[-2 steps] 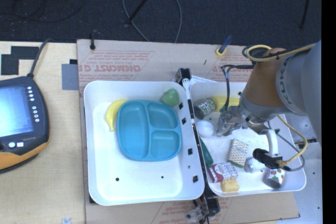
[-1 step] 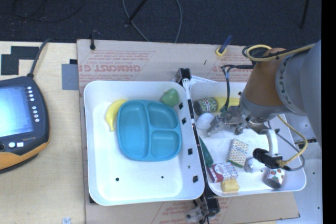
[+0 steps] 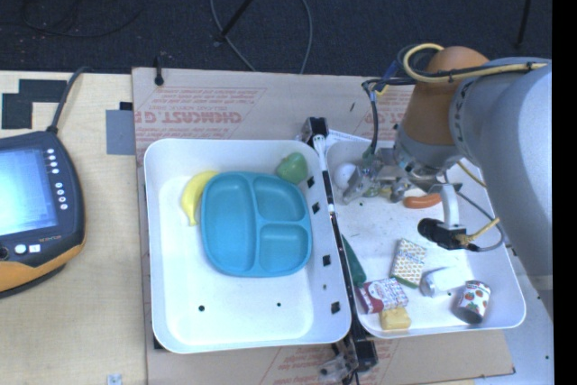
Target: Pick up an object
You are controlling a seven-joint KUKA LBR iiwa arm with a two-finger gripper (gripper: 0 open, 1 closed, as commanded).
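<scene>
The grey arm's jaws hang low over the far part of the right white bin, probably seeking an object, near the small orange piece; their state I cannot tell.

Both white bins look like smooth plastic with a slight sheen. The blue divided tray is matt plastic, and the sheet under the bins is plain brown cardboard with red print. The arm's grey shell is smooth, semi-gloss.
</scene>
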